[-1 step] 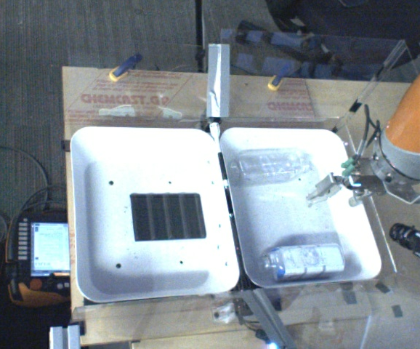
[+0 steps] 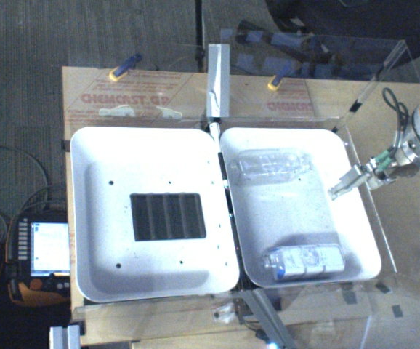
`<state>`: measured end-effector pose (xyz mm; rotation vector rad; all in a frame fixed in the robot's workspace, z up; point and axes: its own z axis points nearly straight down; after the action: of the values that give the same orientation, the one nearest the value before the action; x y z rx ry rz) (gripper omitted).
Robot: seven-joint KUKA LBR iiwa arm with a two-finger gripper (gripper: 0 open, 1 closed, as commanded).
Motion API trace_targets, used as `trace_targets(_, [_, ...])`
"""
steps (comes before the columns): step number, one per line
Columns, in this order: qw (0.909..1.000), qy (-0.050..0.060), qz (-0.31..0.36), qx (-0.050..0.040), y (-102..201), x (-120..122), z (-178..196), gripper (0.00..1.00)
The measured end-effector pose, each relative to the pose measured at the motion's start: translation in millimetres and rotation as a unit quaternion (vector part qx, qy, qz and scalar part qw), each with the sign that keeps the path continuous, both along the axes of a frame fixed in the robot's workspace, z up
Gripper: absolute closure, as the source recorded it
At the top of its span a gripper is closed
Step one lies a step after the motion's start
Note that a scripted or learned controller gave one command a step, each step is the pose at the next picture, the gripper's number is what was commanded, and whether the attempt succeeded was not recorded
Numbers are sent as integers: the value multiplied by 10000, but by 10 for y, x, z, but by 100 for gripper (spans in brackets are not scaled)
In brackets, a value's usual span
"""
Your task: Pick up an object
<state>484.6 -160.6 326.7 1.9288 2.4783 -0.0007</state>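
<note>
While the gripper [image 2: 341,188] hovers at the right bin's [image 2: 357,217] right rim, whether its jaws are spread or pressed together cannot be told; a clear plastic bottle [image 2: 273,165] lies on its side near the bin's far wall; a labelled bottle [image 2: 304,260] lies near its front wall; a dark ribbed tray [image 2: 168,216] rests in the left bin [image 2: 94,195].

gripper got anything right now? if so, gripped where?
Nothing held. The gripper sits over the right bin's right rim, apart from both plastic bottles: one lies near the bin's far side, one near its front.
</note>
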Motion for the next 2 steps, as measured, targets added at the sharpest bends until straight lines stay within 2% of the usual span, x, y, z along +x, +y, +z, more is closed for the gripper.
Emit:
trace_targets(1, [9841,12,-1778,5,1212,-3,-589,0])
trace_targets(2, [9623,5,-2719,-8,798,521,30,0])
